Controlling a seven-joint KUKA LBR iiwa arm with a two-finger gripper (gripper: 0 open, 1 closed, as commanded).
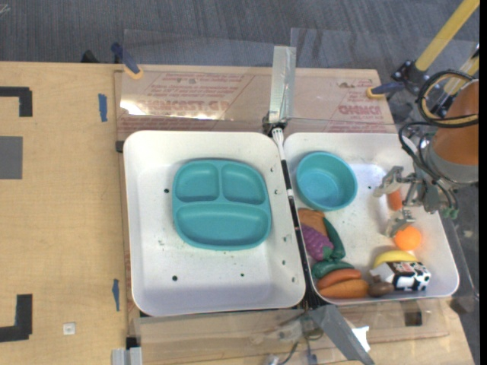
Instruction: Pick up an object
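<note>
My gripper (pixel 396 200) hangs over the right part of the right bin (pixel 365 162), with the arm reaching in from the right. Its two grey fingers (pixel 391 179) stand spread apart, open. A small orange-red piece (pixel 393 198) shows in the gap between them; neither finger visibly touches it. Just below lies an orange ball (pixel 409 238). Along the bin's near side sit a banana (pixel 394 258), a black-and-white cow toy (pixel 412 278), a carrot (pixel 342 281), a green pepper (pixel 332 257) and purple grapes (pixel 315 240).
A teal bowl (pixel 326 179) stands at the back left of the right bin. The left bin (pixel 144 204) holds a teal divided plate (pixel 222 203). A raised divider (pixel 288 204) separates the bins. Cables (pixel 435 93) hang near the arm.
</note>
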